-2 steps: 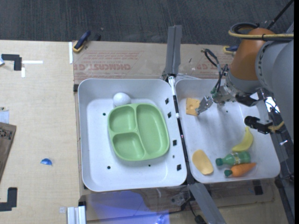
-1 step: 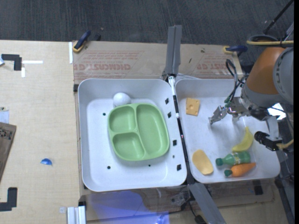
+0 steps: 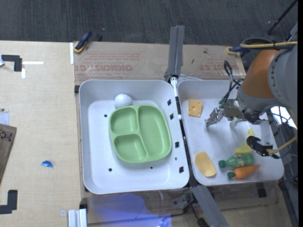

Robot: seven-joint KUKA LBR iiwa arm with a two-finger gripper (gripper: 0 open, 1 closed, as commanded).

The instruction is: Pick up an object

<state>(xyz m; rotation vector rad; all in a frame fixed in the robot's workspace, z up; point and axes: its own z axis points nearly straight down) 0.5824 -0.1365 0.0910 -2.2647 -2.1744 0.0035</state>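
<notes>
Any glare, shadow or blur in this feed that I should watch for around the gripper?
Camera view: light is even and soft, shadows faint throughout; the white ball nearly blends into the left bin; a bright patch sits behind the arm at right; the gripper looks slightly soft.

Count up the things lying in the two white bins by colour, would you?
Green: 2, plate and bottle
Yellow: 3, cheese, oval piece and small piece
Orange: 1, carrot
White: 1, ball
Total: 7
</notes>
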